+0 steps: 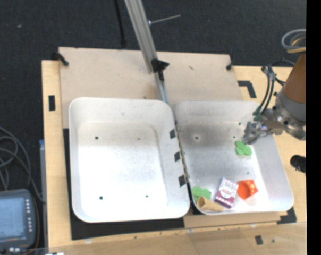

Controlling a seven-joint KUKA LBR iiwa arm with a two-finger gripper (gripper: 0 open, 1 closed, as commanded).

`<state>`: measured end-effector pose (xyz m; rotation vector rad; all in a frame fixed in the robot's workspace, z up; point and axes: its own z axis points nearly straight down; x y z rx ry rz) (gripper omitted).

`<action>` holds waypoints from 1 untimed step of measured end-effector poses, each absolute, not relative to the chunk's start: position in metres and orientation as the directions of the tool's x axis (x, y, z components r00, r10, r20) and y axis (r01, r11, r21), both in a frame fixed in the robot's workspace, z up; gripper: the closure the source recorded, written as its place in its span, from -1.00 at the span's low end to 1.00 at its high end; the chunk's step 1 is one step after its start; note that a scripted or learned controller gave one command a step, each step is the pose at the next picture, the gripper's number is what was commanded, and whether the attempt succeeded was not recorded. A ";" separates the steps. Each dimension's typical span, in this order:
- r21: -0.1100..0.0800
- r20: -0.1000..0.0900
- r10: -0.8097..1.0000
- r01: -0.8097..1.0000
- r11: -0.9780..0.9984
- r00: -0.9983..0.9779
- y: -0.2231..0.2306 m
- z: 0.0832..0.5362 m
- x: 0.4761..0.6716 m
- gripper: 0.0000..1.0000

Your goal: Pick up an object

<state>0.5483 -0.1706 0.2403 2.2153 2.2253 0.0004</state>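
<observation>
In the right bin (267, 195) lie several small objects. A light green piece (243, 149) rests in the bin's upper right part. Along the front wall sit a red-orange block (247, 189), a purple and white box (226, 192), a tan cone (208, 203) and another green piece (201, 193). My gripper (251, 133) hangs from the right over that bin, its tips just above and right of the light green piece. No object shows between its fingers.
The left bin (78, 142) stands beside the right one, with a row of clips (177, 155) on the shared wall. A slanted aluminium post (142, 28) rises behind the bins. Cables (269, 89) trail from the arm's wrist.
</observation>
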 end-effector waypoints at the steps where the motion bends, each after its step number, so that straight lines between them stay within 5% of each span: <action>1: 0.001 0.001 1.000 1.000 0.006 -0.006 -0.117 0.232 0.539 1.00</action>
